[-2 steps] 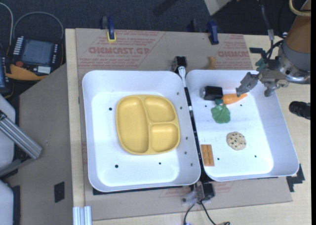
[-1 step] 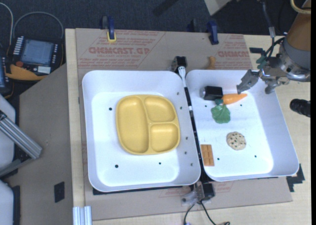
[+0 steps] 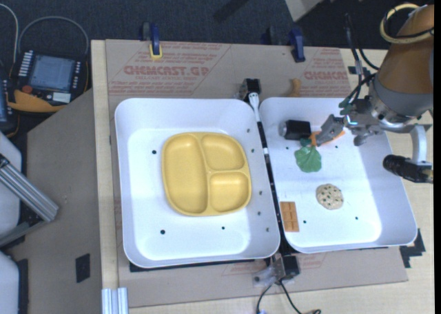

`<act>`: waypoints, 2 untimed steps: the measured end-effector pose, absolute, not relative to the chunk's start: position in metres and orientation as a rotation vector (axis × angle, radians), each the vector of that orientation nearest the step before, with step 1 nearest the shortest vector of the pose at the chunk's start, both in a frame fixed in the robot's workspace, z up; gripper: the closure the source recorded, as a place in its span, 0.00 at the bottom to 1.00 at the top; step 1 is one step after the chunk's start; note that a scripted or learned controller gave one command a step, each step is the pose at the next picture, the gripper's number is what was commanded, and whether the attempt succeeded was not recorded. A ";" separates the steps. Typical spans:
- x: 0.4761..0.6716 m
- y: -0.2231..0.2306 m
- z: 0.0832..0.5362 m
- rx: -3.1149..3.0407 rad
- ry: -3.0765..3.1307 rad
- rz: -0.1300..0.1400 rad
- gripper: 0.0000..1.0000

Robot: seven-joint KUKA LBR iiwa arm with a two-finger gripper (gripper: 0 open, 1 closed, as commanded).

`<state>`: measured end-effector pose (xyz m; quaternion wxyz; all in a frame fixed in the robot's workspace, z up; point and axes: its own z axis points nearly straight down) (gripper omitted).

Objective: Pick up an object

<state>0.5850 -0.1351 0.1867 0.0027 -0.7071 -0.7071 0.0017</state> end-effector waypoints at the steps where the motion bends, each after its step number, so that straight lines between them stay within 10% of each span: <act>1: 0.583 -0.138 0.123 -2.218 -2.216 0.006 0.00; 2: 0.583 -0.137 0.083 -2.221 -2.219 0.001 0.00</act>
